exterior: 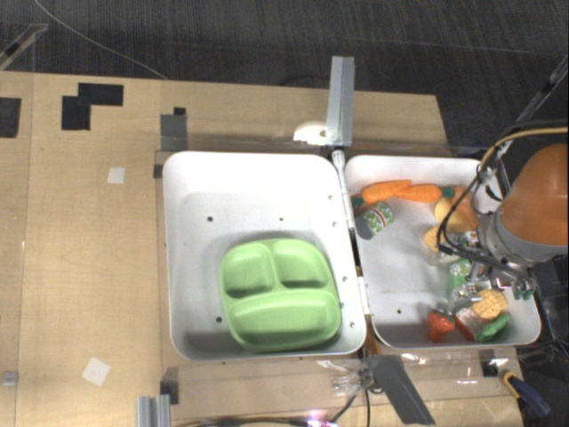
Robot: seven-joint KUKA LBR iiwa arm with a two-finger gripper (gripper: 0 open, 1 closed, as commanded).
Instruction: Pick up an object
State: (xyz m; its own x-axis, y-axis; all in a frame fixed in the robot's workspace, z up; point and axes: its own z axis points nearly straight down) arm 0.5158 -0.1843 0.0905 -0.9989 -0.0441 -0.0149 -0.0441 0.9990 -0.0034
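We see two shallow white bins with rounded corners sitting side by side on the pale wooden worktop point(80, 265). The left bin point(196, 238) has a smooth, matte plastic floor and holds one thing: a light green plate point(280, 294), glossy, squarish with soft corners and divided into three compartments.

The right bin point(391, 283) carries a loose scatter of small toy foods. We count two orange carrots point(404, 190) lying end to end along the far wall, tapered and smooth; one small can point(376, 219) with a green and red label, tipped on its side near the divider; one red tomato point(440, 326) by the near wall; and a yellow, kernel-textured corn piece point(487, 305) just beside a green item we cannot identify. A yellowish rounded piece point(442, 210) lies near the carrots.

The grey arm with its orange band point(540, 205) reaches in from the right over this bin. Its end effector point(469, 278) hangs low among the toys near the corn, but clutter and cables hide it, so we cannot tell its state.
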